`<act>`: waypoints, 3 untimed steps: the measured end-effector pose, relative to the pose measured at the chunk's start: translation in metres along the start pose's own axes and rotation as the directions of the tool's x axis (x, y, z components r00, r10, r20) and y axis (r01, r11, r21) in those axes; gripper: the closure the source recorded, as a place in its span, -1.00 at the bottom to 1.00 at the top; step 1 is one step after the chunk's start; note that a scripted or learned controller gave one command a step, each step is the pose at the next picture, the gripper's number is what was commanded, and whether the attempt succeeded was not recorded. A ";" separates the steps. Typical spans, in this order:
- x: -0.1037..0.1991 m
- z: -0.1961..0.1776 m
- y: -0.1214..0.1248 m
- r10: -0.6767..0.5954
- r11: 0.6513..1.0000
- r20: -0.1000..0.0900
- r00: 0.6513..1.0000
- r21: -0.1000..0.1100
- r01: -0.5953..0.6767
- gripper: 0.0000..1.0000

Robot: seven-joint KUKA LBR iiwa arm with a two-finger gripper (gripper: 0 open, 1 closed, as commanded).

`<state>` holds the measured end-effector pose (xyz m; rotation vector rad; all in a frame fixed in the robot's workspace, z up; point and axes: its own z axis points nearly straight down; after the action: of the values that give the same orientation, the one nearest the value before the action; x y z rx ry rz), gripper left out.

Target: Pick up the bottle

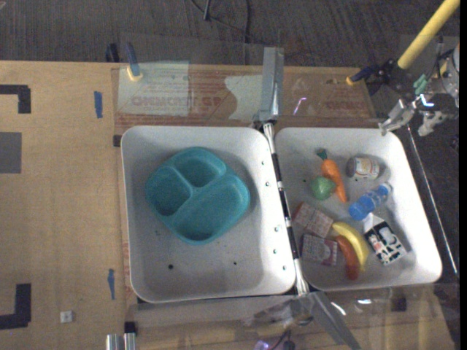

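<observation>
A small blue bottle [368, 203] with a pale cap lies on its side in the right bin [419, 195], pointing toward that bin's right wall. My gripper [410, 120] hovers over the bin's far right corner, well above and behind the bottle. Its two fingers stand apart, open, with nothing between them.
Around the bottle lie a carrot [333, 177], a green ball [322, 188], a grey can [363, 168], a banana [350, 239], a black-and-white carton [384, 243] and two small boxes [314, 219]. The left bin [139, 152] holds a teal divided plate [197, 194].
</observation>
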<state>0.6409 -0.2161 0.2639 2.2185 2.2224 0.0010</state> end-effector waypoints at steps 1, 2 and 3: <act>-0.004 0.137 -0.036 0.138 0.990 -0.003 0.990 0.003 -0.138 -1.00; 0.033 0.176 -0.111 0.312 0.950 0.000 0.950 -0.006 -0.312 -1.00; 0.029 0.165 -0.111 0.318 0.948 0.003 0.948 -0.010 -0.318 1.00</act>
<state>0.5302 -0.1876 0.0985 2.5396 1.8297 0.0068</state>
